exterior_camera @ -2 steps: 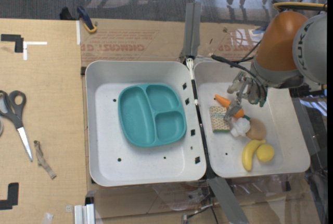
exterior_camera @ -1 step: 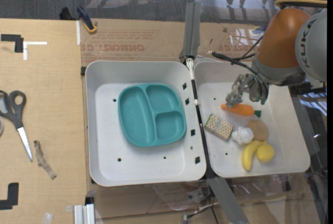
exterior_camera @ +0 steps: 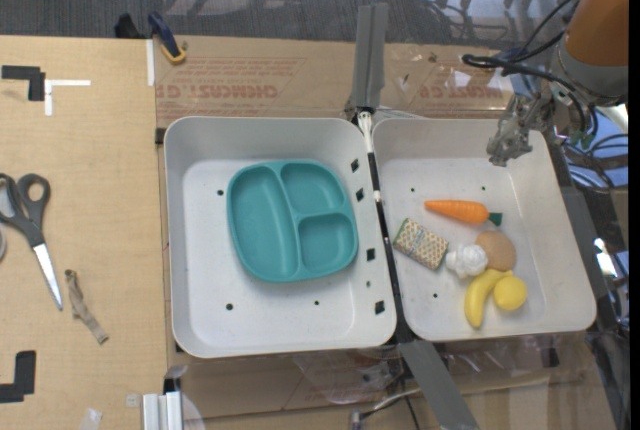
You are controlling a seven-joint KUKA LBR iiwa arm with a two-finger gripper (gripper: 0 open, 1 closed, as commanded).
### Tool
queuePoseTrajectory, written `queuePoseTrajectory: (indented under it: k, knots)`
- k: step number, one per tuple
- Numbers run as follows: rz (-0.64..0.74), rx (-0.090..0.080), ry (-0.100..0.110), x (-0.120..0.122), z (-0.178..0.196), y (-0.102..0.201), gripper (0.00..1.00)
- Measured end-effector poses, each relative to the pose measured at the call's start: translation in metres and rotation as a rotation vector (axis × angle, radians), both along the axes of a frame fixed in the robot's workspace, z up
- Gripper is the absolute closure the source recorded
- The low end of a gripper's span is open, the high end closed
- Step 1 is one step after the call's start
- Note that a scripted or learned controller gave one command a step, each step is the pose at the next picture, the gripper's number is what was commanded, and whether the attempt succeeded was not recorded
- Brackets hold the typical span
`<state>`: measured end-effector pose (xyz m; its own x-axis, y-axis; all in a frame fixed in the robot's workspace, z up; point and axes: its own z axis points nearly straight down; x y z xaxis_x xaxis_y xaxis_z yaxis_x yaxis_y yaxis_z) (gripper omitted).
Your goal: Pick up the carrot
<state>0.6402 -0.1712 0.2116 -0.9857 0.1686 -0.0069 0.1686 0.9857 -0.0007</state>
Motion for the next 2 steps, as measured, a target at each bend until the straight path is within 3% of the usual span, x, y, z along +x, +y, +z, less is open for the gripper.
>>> queuePoseTrajectory:
  k: [1,2]
  knots:
    - [0.001,0.000,0.001,0.000,0.000,0.000,0.00]
    - [0.054,0.001,0.001,-0.024,-0.114,0.065,0.00]
